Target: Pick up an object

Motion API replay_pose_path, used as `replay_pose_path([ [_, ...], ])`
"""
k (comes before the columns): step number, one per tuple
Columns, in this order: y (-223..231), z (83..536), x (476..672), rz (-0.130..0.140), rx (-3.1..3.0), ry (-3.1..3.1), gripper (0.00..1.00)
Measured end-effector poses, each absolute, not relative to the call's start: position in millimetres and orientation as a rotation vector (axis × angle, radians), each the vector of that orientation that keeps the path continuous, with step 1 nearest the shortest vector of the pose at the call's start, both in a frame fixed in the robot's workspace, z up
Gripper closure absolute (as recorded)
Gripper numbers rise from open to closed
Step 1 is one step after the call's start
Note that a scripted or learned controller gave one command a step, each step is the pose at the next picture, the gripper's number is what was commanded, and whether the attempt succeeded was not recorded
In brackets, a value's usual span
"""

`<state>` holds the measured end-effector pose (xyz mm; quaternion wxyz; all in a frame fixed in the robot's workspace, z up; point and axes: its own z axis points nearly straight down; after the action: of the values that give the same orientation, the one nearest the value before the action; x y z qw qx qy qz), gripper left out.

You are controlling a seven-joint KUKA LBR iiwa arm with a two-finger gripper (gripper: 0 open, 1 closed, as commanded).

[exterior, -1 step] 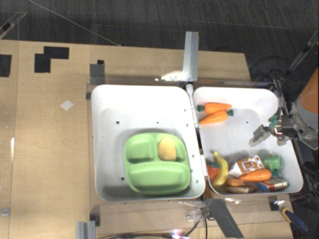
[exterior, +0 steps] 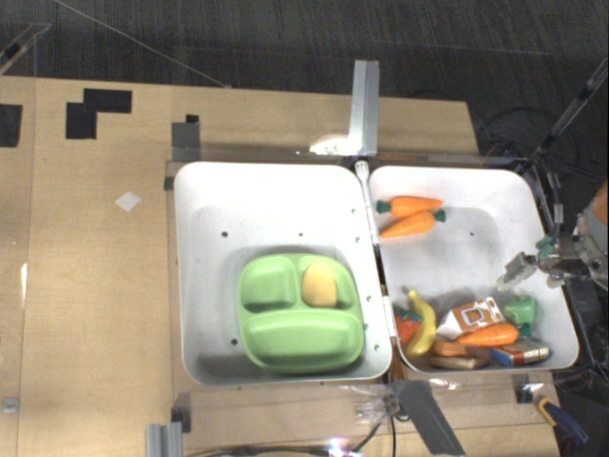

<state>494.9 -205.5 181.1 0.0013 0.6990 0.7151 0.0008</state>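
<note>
Gripper (exterior: 533,267): jaw opening cannot be told; nothing seen in its grip.
Toys (exterior: 473,331): heaped just below the gripper in the right bin (exterior: 476,187).
Progress: nothing lifted yet; the whole pick remains.

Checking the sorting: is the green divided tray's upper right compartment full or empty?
Full: a yellow lemon-like fruit sits in that compartment of the green tray.
</note>
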Motion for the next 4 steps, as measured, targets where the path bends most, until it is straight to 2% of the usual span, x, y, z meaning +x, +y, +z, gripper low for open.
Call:
replay_pose_path([
  [1,-204.7,99.2,492.5,0.013,2.191,2.234,0.00],
  [2,-205.5,170.4,488.6,0.005,2.250,2.185,0.00],
  [3,-202.8,97.1,490.4,0.009,2.203,2.226,0.00],
  [4,-205.1,168.8,539.7,0.004,2.066,2.359,0.00],
])
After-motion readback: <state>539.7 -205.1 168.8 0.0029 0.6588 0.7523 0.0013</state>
